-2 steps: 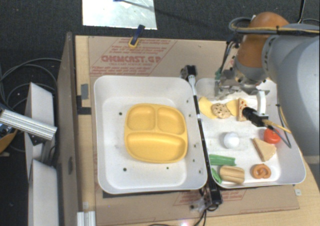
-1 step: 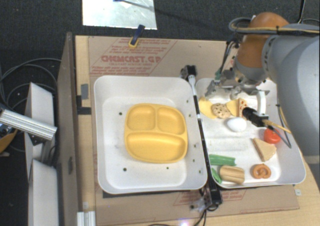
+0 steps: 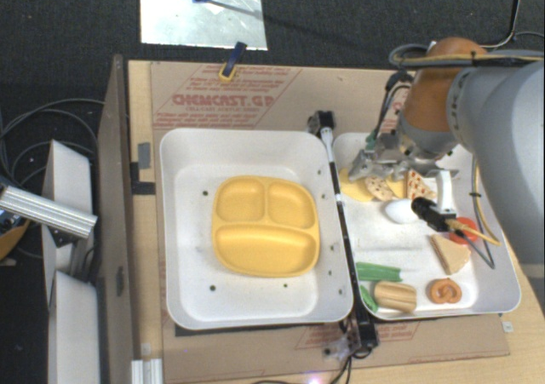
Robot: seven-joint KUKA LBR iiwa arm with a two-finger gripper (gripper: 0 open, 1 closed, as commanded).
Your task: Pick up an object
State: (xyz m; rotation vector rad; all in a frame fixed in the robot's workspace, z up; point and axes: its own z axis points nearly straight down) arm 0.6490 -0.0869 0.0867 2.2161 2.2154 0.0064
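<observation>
Hand (image 3: 377, 167) low at right bin (image 3: 502, 289) far-left corner, grip state unclear; yellow tray (image 3: 264, 226) well apart

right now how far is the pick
Done: the arm has reached into the right bin and the gripper is low over the food at its far end. In hand: nothing visibly held. Left: grasp and lift; the egg and other pieces lie in the bin.

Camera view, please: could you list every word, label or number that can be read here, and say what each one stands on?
"CHEMCAST GP": red print on the brown paper-faced sheet under the two white bins.
The smaller red lines above and below that name are too blurred to read.
More red print on the same sheet, at the near edge below the right bin, is too small to read.
Nothing readable on the yellow tray, the bins or the arm.
</observation>
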